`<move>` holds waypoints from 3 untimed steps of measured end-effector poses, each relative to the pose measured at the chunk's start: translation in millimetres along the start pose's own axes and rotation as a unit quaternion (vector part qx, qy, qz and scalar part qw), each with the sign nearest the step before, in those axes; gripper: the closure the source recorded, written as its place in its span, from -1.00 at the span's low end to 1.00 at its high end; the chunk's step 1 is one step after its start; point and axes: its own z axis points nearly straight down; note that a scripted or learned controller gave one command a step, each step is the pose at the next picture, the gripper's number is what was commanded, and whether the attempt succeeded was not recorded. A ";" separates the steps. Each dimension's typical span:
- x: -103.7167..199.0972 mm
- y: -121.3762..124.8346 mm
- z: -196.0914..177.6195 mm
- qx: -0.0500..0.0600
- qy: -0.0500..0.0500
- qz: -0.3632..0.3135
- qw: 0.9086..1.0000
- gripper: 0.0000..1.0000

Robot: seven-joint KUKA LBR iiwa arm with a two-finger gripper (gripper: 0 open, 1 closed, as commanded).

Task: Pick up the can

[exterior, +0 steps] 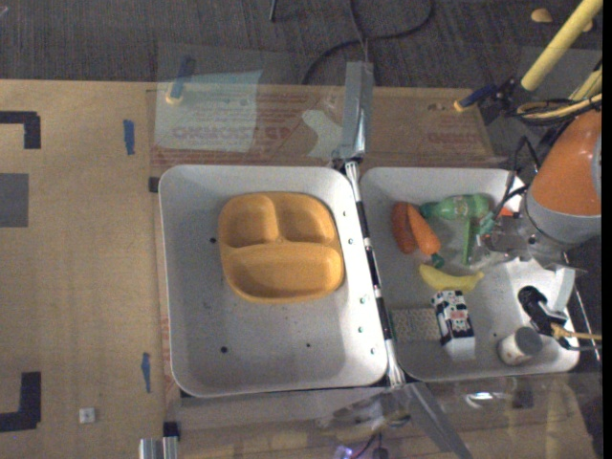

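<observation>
Small round can sits upright below the tool, whose grip I cannot tell.

1 arm enters from right edge of frame, mid-height. Orange band bulks at far right, grey wrist section just below it, angled down-left. Tool sits at right-centre of frame, low over right bin's upper half. Finger state unreadable.

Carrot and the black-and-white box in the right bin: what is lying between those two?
A yellow banana lies between the carrot and the box, as the camera view from above shows.
</observation>
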 end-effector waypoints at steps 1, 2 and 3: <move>47.8 38.9 -126.7 0.004 0.000 -0.080 0.997 1.00; 80.6 99.3 -111.1 0.004 0.000 -0.059 0.998 1.00; 127.9 94.7 -129.4 0.003 0.000 -0.100 0.995 1.00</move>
